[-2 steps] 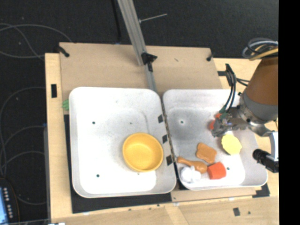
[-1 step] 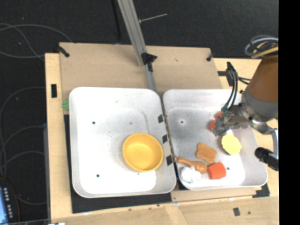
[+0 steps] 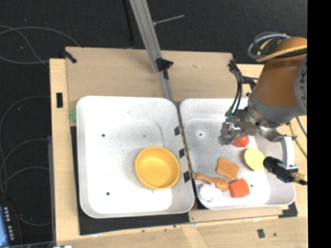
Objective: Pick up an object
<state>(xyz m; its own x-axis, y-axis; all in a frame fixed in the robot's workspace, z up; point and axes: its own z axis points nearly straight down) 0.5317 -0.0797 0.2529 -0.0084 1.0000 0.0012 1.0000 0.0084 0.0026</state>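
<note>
I see the end effector (image 3: 228,132) low over the right bin (image 3: 207,112), but I cannot tell how it is set. A small red object (image 3: 241,141) lies just beside it on the right. Nearer me sit a yellow piece (image 3: 253,159), a tan block (image 3: 227,168) and an orange-red cube (image 3: 239,188). A yellow bowl (image 3: 157,167) rests in the left bin (image 3: 114,123) on the bench (image 3: 103,66).
</note>
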